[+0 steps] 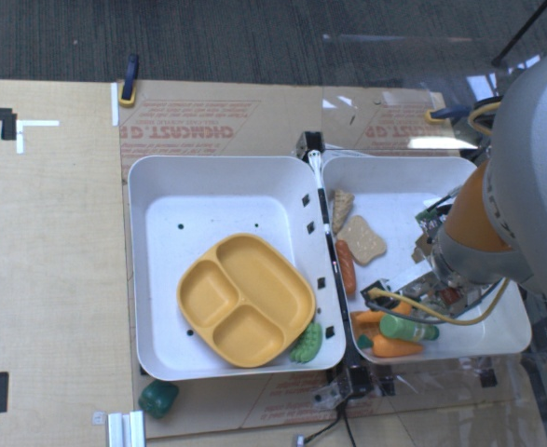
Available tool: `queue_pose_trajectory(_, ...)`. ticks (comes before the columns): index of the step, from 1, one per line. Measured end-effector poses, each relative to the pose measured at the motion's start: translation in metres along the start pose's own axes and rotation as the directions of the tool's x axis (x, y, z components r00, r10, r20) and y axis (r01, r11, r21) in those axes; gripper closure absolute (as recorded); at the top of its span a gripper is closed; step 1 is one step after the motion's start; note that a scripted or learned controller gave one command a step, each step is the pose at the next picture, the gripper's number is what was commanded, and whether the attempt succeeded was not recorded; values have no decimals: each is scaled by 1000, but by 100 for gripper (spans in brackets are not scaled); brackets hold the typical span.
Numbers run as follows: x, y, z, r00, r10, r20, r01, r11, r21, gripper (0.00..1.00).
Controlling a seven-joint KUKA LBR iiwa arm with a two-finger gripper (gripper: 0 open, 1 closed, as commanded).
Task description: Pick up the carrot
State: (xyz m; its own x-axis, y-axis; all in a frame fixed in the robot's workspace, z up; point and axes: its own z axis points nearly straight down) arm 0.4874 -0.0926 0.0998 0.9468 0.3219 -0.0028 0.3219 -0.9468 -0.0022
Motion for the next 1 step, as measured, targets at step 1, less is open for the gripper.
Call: queue_pose_trajectory(1, 0, 0, 0, 1000, 0, -1, 0, 1000, -2, 0)
